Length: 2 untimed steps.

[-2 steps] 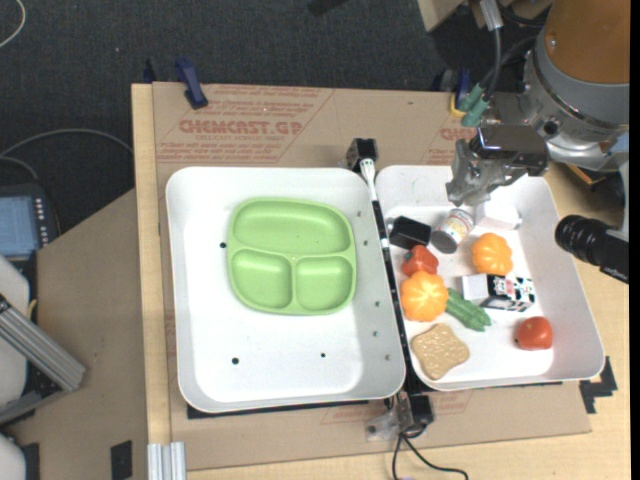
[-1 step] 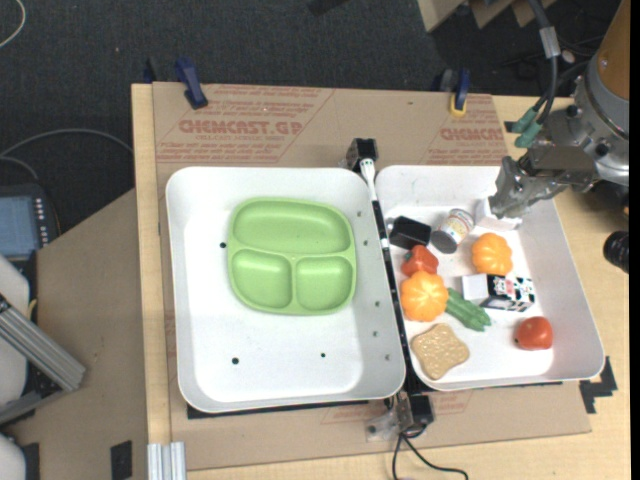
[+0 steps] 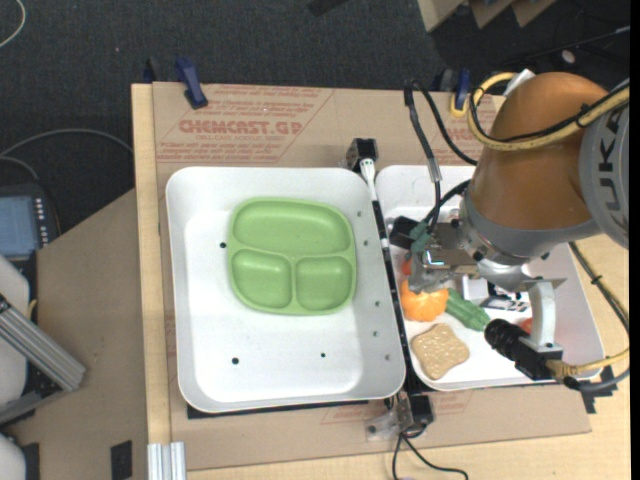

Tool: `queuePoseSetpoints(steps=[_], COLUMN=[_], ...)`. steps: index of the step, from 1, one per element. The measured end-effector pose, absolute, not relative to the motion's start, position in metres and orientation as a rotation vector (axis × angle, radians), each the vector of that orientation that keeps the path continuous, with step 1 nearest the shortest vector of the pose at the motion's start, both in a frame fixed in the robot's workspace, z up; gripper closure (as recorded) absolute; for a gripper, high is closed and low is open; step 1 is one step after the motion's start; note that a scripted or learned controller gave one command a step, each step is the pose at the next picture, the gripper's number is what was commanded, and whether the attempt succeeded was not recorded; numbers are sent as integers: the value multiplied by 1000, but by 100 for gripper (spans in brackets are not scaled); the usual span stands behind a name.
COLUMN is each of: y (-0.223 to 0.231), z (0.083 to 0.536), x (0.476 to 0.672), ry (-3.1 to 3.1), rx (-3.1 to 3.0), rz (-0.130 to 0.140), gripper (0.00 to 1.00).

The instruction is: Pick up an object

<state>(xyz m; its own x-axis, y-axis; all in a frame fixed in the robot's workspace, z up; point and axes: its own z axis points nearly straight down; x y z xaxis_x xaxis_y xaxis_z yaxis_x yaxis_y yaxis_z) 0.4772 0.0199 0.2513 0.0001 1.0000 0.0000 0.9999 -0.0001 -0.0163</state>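
Dark carpet floor, cardboard-topped bench point(image 3: 250, 118) with "CHEMCAST" print, blue clamps at the back edge, cables trailing around.

Camera view, left to right:
- Left bin point(image 3: 200, 348): holds a green divided plate point(image 3: 292, 255), lying flat, three compartments, nothing in them. A few dark specks on the bin floor.
- Right bin point(image 3: 590, 343): mostly covered by the arm point(image 3: 540, 158), which is down low over it. Candidate objects sit in the near-left part: an orange round piece point(image 3: 424, 303), a tan bread-slice-shaped toy point(image 3: 440, 351) nearest the front, a green piece point(image 3: 466, 313) just beside the orange one, and a small red bit point(image 3: 524, 323) further right.
- Gripper point(image 3: 436, 264): sits just above or at the orange piece, tip area cluttered with metal hardware and cables. Can't tell whether it's spread or closed, and can't tell if it's touching anything.

Status, my read: arm is positioned over the object cluster, so approach looks done. No object visibly lifted; orange, bread and green pieces all appear to rest on the bin floor. Grasp and lift still outstanding. Orange piece looks like the likely target given its position under the tool, but that's a guess.
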Motion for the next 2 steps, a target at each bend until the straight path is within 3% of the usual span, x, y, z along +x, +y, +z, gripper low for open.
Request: queuePoseSetpoints(steps=[1,2], y=[136,100], z=[247,255], x=[478,480], ry=[-2232,-2219], rx=[-2209,-2227], rz=[-3,-2], gripper=[100,100])
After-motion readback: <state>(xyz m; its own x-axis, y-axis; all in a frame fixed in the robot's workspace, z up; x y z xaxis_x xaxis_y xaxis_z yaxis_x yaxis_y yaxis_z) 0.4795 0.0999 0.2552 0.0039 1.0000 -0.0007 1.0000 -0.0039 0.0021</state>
